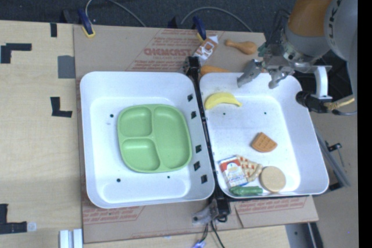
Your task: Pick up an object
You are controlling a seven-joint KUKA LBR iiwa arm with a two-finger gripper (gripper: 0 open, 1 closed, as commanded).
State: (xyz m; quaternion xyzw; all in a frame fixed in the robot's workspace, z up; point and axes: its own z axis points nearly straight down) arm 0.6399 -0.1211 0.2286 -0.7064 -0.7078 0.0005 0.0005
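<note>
Red "CHEMCAST" print on the brown cardboard sheet (145, 49) behind the bins.

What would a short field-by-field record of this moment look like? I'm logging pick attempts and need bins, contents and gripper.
left bin: holds a green divided plate
right bin: holds a banana, an orange wedge-shaped piece, a round tan biscuit, a small packet and a green pod
gripper: open, above the right bin's far edge, nothing between its fingers
outside the bins: a tan drumstick-shaped toy on the cardboard
pick: not yet made
</note>
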